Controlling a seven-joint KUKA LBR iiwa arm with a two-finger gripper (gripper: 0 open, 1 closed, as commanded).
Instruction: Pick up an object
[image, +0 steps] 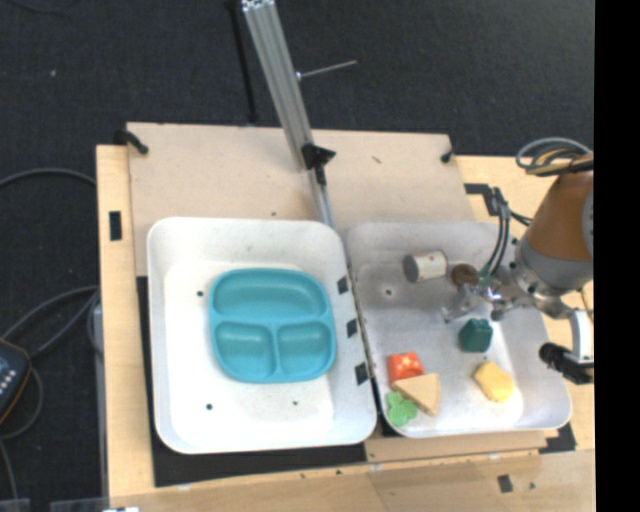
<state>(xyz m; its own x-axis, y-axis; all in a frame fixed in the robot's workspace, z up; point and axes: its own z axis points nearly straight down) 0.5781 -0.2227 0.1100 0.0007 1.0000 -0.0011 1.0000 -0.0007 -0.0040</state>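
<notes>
A: Where is the arm (560, 225) right now?

B: It comes in from three o'clock, its orange band over the right bin (385, 262). The gripper (478, 300) sits low in that bin, toward its upper right part.

A: Is it grasping anything?

B: I cannot tell whether it is clenched or released; the tip is too small and blurred. Nothing visibly sits in it.

A: What lies nearby?

B: A dark green block (476, 335) lies just beside the gripper, at its six o'clock. A small brown piece (463, 273) is at the gripper's eleven o'clock, close to it. A pale cylinder (426, 265) lies on its side further out at ten o'clock.

A: And the rest of that bin?

B: Along the bottom: a yellow lump (493, 381) at five o'clock from the green block, a tan wedge (420, 392), a red-orange piece (405, 365) touching the wedge's upper edge, and a light green piece (401, 408) by the wedge at its eight o'clock.

A: The left bin (180, 250)?

B: It holds a teal divided plate (271, 324), lying flat near its middle, well apart from the arm.
</notes>
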